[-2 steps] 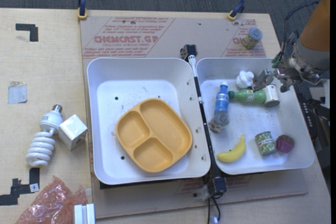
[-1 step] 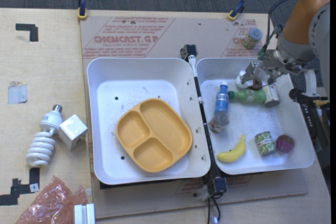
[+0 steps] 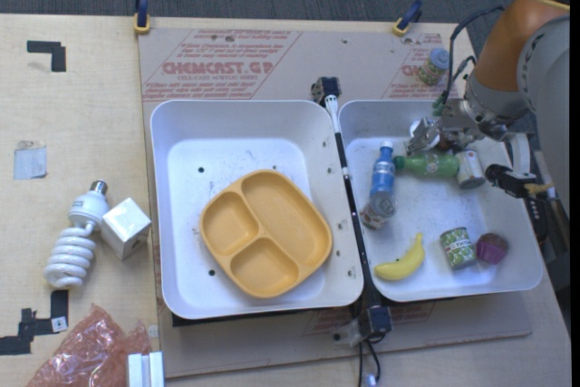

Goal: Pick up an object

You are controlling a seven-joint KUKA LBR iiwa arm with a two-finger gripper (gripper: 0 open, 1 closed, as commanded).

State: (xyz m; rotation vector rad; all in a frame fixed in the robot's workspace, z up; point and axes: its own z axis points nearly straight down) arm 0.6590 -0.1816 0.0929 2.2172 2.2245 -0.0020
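Nearest the camera, outside the bins at lower left, lie a crumpled red mesh bag, a white spiral light bulb and a small white cube just beside the bulb. On the bench sit two shallow white bins side by side. The left bin holds a yellow divided plate. Along the near edge of the right bin lie a yellow banana, a small green can and a dark purple round object just beside the can. Farther back, a blue bottle lies near the bin's left wall, with a green bottle on its side beyond it. The gripper hangs low over the green bottle's left end at the bin's far side; whether its claw is spread or pressed together cannot be told.
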